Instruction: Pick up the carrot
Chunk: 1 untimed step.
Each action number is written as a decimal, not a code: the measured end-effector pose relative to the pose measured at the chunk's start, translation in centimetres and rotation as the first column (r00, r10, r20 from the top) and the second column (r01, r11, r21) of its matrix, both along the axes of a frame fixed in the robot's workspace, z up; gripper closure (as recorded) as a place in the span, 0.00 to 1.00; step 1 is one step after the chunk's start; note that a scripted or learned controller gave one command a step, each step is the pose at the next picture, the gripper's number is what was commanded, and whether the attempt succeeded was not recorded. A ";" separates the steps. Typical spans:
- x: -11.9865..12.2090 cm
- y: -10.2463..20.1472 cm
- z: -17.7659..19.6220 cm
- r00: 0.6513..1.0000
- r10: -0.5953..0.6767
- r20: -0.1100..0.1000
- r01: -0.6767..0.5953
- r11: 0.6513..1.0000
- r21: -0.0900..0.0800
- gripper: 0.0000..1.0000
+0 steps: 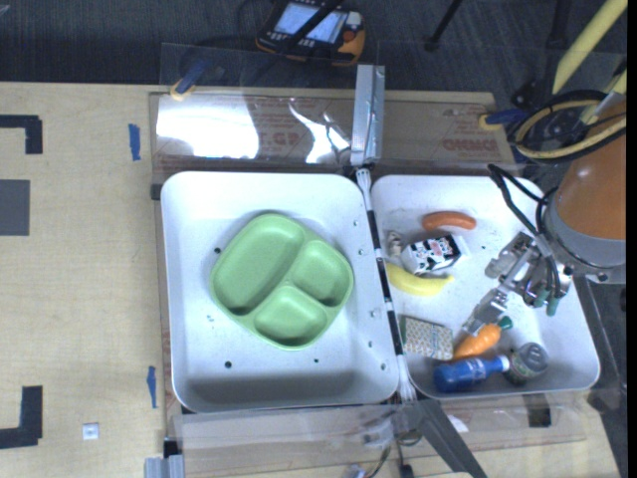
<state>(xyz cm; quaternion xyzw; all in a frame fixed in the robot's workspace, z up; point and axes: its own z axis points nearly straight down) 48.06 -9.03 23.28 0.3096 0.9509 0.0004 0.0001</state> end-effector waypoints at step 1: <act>0.0 -4.1 7.6 0.996 -0.091 0.003 0.091 0.996 -0.001 0.00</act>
